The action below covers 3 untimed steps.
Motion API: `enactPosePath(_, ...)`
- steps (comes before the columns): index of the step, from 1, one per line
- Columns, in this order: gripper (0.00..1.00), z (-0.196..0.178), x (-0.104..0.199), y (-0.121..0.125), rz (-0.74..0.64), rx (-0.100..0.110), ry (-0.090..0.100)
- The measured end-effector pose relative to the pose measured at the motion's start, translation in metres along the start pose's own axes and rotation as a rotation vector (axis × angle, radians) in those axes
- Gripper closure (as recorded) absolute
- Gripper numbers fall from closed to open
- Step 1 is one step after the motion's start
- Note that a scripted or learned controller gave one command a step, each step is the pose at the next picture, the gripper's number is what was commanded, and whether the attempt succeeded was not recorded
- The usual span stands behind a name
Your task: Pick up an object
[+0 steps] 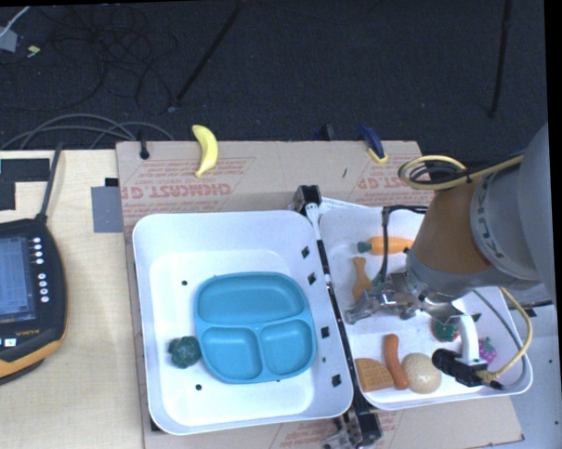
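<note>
Left bin (162, 261): one blue tray (255, 324), one green ball (184, 351); fingers' (364, 308) state unclear.

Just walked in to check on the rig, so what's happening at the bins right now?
The arm reaches in from the right over the right bin, its gripper low among toy foods: a carrot, a sausage, a bread slice and a potato. Nothing is visibly held yet. The left bin holds a blue divided tray and a dark green lump.
</note>
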State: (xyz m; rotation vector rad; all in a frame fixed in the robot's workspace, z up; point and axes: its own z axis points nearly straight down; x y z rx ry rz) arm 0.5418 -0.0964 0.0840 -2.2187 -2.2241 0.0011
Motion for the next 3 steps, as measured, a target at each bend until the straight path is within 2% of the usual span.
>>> enactPosePath(1, 0.00, -0.012, 0.006, 0.045, 0.001, -0.002, 0.001)
enactPosePath(2, 1.00, -0.021, 0.005, 0.042, 0.001, 0.005, 0.002)
enactPosePath(3, 1.00, -0.108, 0.071, -0.004, -0.003, -0.002, 0.004)
